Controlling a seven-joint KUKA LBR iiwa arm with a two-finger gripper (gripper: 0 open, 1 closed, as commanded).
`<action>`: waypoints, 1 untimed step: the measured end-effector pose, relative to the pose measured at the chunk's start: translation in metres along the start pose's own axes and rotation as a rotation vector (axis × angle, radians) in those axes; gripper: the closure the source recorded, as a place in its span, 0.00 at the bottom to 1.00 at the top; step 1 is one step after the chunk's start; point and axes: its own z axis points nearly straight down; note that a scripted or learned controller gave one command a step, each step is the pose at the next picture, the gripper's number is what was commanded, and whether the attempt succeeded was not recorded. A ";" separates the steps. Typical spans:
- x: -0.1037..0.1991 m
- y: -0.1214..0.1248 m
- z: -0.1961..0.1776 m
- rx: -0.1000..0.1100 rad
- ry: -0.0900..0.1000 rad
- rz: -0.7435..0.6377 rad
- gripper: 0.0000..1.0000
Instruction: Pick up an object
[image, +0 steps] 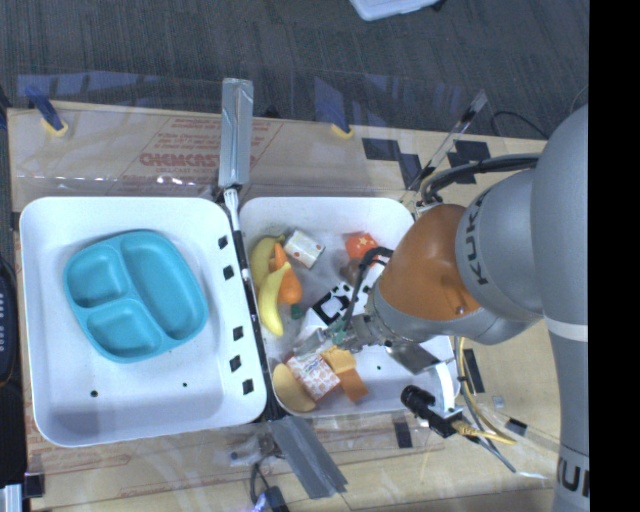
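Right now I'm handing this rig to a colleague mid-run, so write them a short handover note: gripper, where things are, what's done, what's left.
Gripper: low in the right bin, among the items; whether it is open or shut can't be told, and no grasp is visible.
Right bin: bananas along the left wall, small white box near the top, orange pieces and a packet at the bottom.
Left bin: blue divided plate.
Done: arm lowered into the pile.
Left: secure one object and lift it.
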 end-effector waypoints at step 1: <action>0.000 0.001 -0.007 0.005 0.004 -0.006 1.00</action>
